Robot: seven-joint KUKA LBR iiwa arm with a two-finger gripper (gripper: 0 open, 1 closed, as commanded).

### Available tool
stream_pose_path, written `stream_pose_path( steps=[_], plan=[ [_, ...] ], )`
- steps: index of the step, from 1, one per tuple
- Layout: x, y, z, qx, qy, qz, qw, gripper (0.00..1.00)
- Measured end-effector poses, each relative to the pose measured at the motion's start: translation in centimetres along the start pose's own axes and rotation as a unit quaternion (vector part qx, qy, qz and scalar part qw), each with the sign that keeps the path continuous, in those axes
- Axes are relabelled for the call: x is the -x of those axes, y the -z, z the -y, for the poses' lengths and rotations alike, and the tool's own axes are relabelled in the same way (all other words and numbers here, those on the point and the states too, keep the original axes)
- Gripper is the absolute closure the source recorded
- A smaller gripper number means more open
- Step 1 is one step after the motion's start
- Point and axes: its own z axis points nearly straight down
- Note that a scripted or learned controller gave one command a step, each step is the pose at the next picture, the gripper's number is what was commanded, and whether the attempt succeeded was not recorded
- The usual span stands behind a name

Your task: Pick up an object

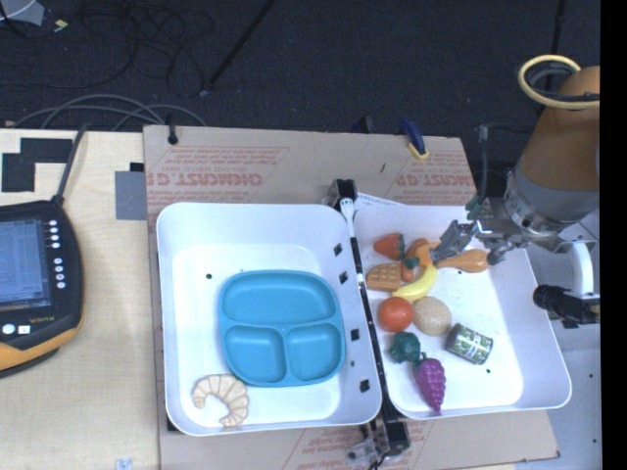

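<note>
Two white bins (186, 262) — one blue tray (281, 326), one croissant (222, 399); claw (468, 243) clamped on one orange carrot (462, 259) above right-bin toy food.

This is a robotics lab: a control pendant (34, 272) lies on the desk (108, 360), loose cables (98, 27) trail across the dark floor, and cardboard (294, 164) underlies two white bins (186, 262).

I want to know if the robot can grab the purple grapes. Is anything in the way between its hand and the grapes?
Yes. The end effector sits over the upper part of the right white bin. The purple plastic grape bunch lies at the bottom, with the yellow banana, beige round potato and red tomato between them.
</note>
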Motion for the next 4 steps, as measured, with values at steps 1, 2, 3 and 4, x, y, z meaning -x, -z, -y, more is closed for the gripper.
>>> stream_pose_path(
  steps=[1,2,3,4],
  plan=[
    [0.1,1.0,0.0,-0.001,0.000,0.000,1.0000,1.00],
    [-2.4,13.1,2.4,0.006,0.001,0.000,1.0000,1.00],
    [-5.1,30.9,6.4,0.009,0.002,0.001,1.0000,1.00],
    [-2.8,18.3,10.3,-0.007,-0.002,-0.001,1.0000,1.00]
  ],
)
